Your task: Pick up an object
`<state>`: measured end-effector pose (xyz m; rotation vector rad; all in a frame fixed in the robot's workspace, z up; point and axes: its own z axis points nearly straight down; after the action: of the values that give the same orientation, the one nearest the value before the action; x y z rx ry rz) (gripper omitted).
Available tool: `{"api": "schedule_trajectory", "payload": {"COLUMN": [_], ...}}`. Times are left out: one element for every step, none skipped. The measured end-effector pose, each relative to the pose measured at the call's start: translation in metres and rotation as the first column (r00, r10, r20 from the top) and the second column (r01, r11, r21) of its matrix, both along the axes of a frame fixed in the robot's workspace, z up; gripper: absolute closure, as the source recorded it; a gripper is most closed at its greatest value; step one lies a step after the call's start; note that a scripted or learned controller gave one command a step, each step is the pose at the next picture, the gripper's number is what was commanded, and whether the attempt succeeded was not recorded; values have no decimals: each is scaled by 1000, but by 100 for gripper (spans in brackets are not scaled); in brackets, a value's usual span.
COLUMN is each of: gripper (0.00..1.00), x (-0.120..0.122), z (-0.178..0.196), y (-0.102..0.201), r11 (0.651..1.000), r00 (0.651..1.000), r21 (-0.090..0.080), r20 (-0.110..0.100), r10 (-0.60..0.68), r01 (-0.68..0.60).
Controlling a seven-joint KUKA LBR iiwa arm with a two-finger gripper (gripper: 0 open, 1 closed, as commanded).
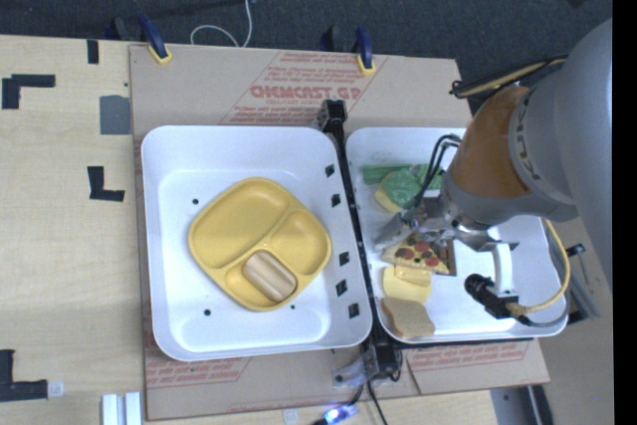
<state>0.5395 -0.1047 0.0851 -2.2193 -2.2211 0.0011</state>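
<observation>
The right bin holds several toy foods: a green leafy piece, a pizza slice, a pale yellow cheese block and a tan bread slice. My gripper reaches down from the right, just above the pizza slice and beside the green piece. The wrist with its orange band hides most of the fingers. In the left bin lies a yellow divided plate with a brown bread roll in its lower compartment.
A black divider runs between the two bins. Both bins sit on a cardboard sheet clamped to the wooden bench. A black cable loops across the right bin's lower right part.
</observation>
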Motion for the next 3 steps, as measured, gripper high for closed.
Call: {"api": "schedule_trajectory", "payload": {"gripper": [0, 0, 100], "x": [35, 113, 111], "z": [0, 0, 9], "y": [-23, 2, 1], "r11": [1000, 1000, 1000], "r00": [1000, 1000, 1000], "r21": [0, -1, -4], "r20": [2, 5, 0], "r10": [2, 3, 2], "r01": [-2, -3, -2]}}
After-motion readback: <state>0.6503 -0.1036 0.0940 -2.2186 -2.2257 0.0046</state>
